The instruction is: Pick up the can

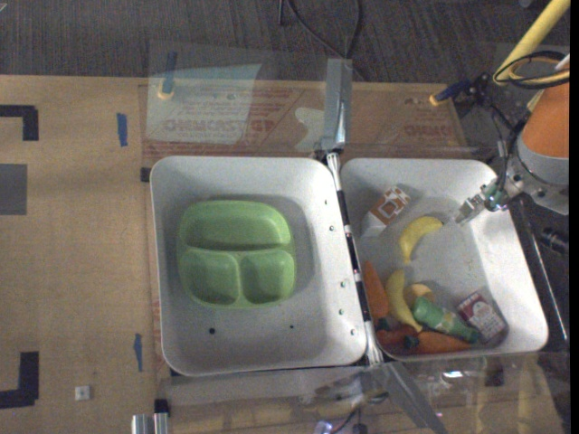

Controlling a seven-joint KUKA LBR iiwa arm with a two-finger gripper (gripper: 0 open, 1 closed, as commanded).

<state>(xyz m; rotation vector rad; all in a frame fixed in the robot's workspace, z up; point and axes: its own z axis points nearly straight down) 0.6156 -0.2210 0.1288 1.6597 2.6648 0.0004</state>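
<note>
The can [481, 316] is red and white and lies on its side near the front right corner of the right bin [529, 269]. It touches a green bottle [445, 319] on its left. My gripper [478, 202] hangs over the back right part of that bin, just right of a yellow banana [419, 235], well behind the can and apart from it. Nothing shows in the gripper. The orange band of the arm [552, 134] is above it at the right edge.
The right bin also holds a small white and orange carton [391, 203], a second banana [399, 298], a carrot [374, 287] along the left wall and orange pieces [434, 342] at the front. A green divided plate [237, 253] lies in the left bin [172, 333].
</note>
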